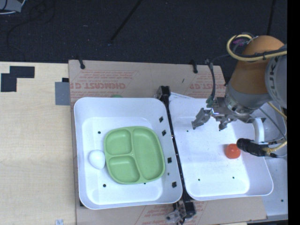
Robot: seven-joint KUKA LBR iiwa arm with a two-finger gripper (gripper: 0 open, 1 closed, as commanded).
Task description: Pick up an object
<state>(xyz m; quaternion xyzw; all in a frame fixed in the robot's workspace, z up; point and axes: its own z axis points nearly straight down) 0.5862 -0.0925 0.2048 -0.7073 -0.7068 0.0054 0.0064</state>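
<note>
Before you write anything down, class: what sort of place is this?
Probably a robotics lab test bench: a grey and orange arm over two white bins, loose cables on dark flooring, and toy-like items such as a green divided plate.

grey arm (276, 86) with an orange band, yellow looped cable, and a dark metal pincer (211, 121).

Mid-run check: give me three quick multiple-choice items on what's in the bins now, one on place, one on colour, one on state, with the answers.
1. Where does the green divided plate lie?
A. left bin
B. right bin
C. on the bench outside the bins

2. What colour is the small object in the right bin?
A. blue
B. orange-red
C. black

3. How does the gripper stand?
A. gripping the plate
B. gripping the white ball
C. fingers spread, nothing between them

Answers: 1 A, it fills the left bin beside the white ball. 2 B, clearly orange-red. 3 C, it hangs over the right bin's floor, apart from the object.
</note>
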